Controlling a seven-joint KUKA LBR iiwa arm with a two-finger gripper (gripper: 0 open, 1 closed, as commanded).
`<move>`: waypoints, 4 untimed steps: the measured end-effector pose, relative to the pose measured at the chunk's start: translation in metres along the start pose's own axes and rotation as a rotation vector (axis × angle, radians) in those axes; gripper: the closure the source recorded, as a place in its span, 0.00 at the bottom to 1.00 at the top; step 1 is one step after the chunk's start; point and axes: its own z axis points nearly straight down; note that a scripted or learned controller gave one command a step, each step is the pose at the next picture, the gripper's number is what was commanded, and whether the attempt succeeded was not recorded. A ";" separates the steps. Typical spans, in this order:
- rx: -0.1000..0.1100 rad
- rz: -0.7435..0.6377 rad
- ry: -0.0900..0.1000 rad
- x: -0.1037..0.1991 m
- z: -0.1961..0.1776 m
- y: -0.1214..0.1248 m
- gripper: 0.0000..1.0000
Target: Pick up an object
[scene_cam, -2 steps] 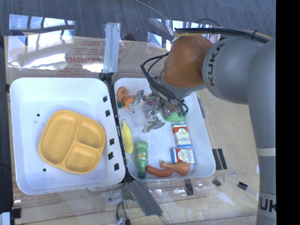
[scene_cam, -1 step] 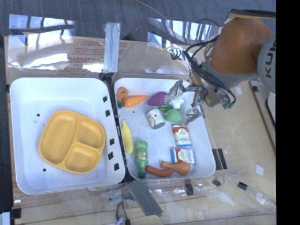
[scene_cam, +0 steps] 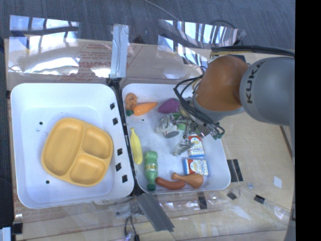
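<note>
The right bin (scene_cam: pixel 220 169) holds several toy foods. An orange carrot (scene_cam: pixel 144 108) and a purple grape bunch (scene_cam: pixel 169 105) lie at its far end. A yellow banana (scene_cam: pixel 136 145) and a green bottle (scene_cam: pixel 150 169) lie along its left wall. A red sausage (scene_cam: pixel 169 184) and a brown drumstick (scene_cam: pixel 190 178) lie at the near edge. Two small cartons (scene_cam: pixel 195 157) are on the right side. My gripper (scene_cam: pixel 173 126) hangs low over the bin's middle, just below the grapes, with the grey and orange wrist above it hiding part of the floor there.
The left bin (scene_cam: pixel 25 104) carries a yellow divided plate (scene_cam: pixel 76 151). A small orange toy (scene_cam: pixel 130 100) sits in the right bin's far left corner. Black cables (scene_cam: pixel 188 89) loop off the wrist. Foil and tape line the bench behind the bins.
</note>
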 end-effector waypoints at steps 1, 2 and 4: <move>0.001 -0.005 -0.003 -0.003 -0.012 0.001 1.00; -0.003 0.000 0.003 0.059 0.001 0.062 1.00; 0.005 0.146 -0.008 -0.032 -0.104 0.104 1.00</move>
